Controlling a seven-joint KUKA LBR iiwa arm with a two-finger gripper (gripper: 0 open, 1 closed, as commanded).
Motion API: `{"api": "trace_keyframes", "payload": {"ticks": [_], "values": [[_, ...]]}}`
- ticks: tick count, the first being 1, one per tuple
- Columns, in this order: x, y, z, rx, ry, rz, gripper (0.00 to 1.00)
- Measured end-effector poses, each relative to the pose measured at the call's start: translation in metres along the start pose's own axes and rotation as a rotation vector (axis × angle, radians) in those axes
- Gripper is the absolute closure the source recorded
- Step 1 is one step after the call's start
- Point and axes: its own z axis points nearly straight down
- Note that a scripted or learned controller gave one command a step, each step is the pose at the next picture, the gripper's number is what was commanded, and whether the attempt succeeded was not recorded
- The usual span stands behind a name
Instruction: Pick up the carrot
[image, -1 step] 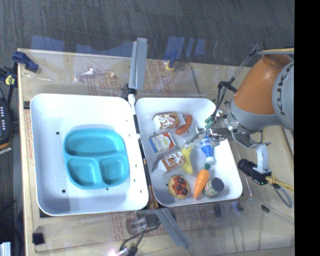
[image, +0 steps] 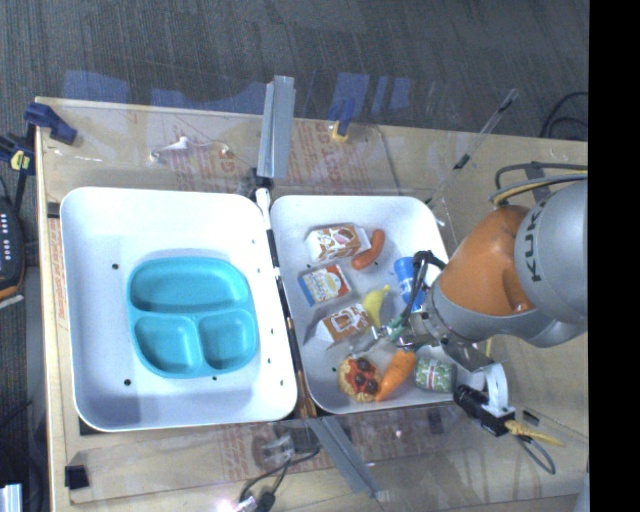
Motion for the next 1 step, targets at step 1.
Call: {"api": "trace_keyframes", "payload": {"ticks": [1], "values": [[0.0000, 0.0007, -0.0104, 0.001, 0.000, -0.006, 1.00]]}}
